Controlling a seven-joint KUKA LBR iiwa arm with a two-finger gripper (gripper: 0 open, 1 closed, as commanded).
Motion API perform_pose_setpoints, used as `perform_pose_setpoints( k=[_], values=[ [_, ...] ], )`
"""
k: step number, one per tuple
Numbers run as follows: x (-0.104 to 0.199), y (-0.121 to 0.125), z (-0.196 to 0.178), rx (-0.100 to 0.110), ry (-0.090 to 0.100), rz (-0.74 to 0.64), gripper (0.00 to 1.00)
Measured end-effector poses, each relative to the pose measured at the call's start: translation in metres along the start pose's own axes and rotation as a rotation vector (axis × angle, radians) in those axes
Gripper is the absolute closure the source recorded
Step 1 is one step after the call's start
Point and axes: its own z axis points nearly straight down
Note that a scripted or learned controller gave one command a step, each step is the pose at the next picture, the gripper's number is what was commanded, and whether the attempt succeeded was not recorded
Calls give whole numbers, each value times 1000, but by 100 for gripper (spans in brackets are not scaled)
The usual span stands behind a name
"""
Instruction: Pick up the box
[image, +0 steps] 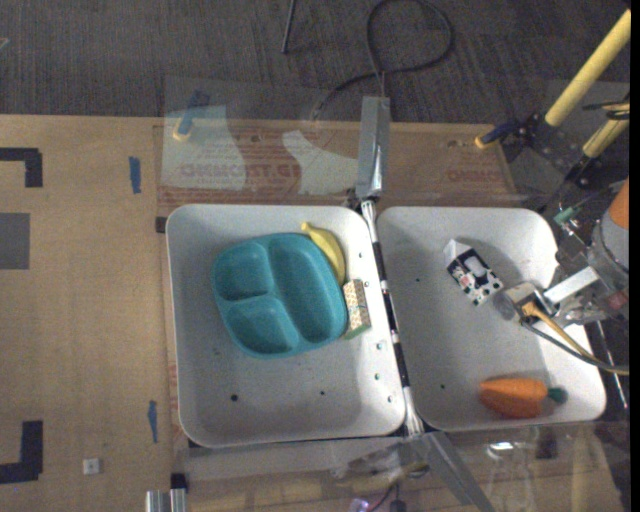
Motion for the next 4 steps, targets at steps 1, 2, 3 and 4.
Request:
perform_pose_setpoints(
  k=[1, 2, 3, 4],
  values=[
    [48, -48, -28, 0, 0, 291, 100],
    [4, -37, 82, 3, -1, 272, 100],
    [83, -172, 17, 1, 0, 306, 100],
    [84, -172, 8, 2, -2, 302, 100]
  ],
)
